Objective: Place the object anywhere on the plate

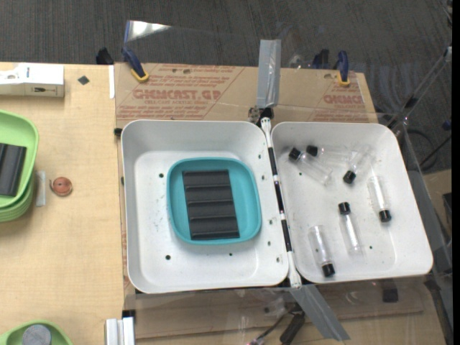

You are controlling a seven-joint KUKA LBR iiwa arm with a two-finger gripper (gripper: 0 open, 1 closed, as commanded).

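whether the gripper is released or clenched cannot be told from this view, and nothing here lets me say it has hold of anything, so the count of progress has to come from how the things lie

the likely objects are the clear vials [349, 225] with black caps. several of them lie scattered on their sides across the floor of the right bin [402, 246], some near the rear wall and some toward the front. they are mostly apart from each other, though a couple at the back lie close together. none stands upright and none is lifted off the bin floor

across the divide, the left bin [144, 221] holds the teal plate [175, 192], which sits flat near the bin's middle. a dark ribbed block [210, 204] already lies inside the plate, covering most of its well. i cannot tell whether that block belongs with the plate or is itself a placed object. no vial lies on the plate or anywhere in the left bin

judged from this, if a vial is the thing to move, the task is at its start. picking one, carrying it over the two bins' adjoining walls and setting it on the plate are all left. the teal rim and corners offer the only bare landing space
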